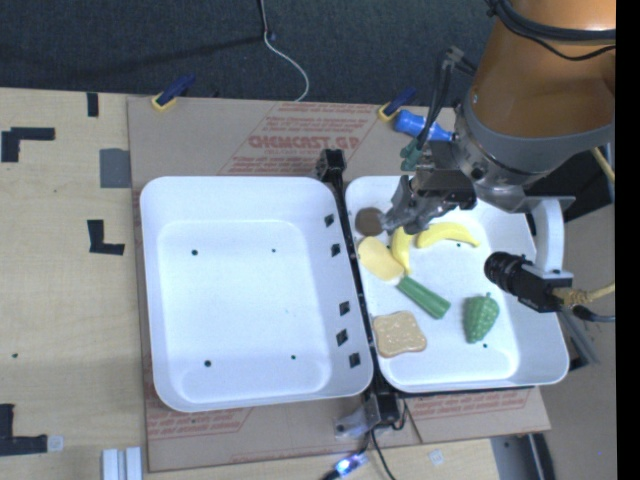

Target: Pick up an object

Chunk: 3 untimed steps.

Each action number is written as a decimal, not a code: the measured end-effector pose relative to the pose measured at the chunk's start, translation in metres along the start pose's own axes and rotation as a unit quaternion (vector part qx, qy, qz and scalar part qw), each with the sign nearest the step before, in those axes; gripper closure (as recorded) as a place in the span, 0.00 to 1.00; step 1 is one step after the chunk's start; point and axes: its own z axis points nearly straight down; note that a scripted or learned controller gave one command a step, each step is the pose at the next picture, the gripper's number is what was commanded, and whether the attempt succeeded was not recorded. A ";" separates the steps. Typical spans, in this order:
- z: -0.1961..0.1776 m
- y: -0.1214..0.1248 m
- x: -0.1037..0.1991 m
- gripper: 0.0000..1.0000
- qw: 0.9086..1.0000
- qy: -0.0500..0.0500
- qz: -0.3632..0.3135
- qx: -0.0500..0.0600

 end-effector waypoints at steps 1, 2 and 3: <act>0.102 -0.003 0.044 1.00 1.000 -0.003 0.000 0.013; 0.110 0.007 0.013 1.00 1.000 -0.003 0.003 0.010; 0.108 -0.003 0.007 1.00 1.000 -0.002 0.002 0.010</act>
